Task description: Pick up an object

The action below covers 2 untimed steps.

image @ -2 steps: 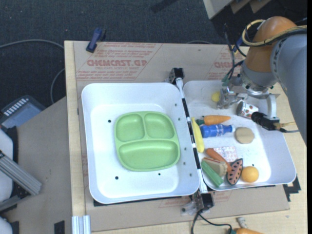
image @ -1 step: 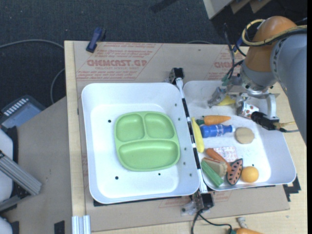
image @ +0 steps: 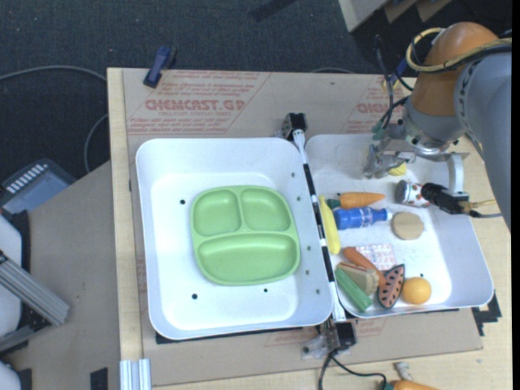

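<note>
two-finger metal gripper (image: 383, 166) sits low at the far end of the right shallow white bin (image: 475, 254), fingers closed on a small yellow object (image: 397, 169). orange plastic carrot (image: 361, 199) & blue plastic bottle (image: 360, 218) lie just in front of it, toward the cam.

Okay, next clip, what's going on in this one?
A grey robot arm reaches in from the right, and its gripper is down at the far end of the right bin, right at a small yellow item. Whether it has hold of it is not clear. The other toy foods lie loose in that bin: a carrot, a blue bottle, a corn cob, a watermelon slice and an orange. The left bin holds a green divided plate.
</note>
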Tool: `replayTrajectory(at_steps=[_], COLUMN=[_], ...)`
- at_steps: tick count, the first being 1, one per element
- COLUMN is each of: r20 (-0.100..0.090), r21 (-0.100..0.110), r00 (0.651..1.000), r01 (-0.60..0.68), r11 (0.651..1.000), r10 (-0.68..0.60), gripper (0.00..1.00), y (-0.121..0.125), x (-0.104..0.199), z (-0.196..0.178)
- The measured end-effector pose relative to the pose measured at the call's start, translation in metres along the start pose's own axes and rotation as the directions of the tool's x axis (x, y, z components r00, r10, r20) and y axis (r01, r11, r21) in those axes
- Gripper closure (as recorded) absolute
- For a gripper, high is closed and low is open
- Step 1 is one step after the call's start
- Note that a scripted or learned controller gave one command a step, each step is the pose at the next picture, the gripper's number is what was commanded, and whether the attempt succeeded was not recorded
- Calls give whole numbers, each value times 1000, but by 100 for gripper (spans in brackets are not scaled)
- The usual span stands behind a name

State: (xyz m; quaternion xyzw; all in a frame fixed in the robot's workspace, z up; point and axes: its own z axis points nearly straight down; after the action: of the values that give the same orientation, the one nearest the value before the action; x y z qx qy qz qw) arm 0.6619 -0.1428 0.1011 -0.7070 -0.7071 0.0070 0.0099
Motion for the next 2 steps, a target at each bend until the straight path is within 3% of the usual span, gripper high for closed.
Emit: replayTrajectory(at_steps=[1, 2], r20=[-2, 4], r21=[4, -23], r00=[1000, 1000], r01=[0, 0], r11=[1000, 1000], r10=[0, 0], gripper=[0, 0], y=[0, 5], x=[1, -39], z=[0, 16])
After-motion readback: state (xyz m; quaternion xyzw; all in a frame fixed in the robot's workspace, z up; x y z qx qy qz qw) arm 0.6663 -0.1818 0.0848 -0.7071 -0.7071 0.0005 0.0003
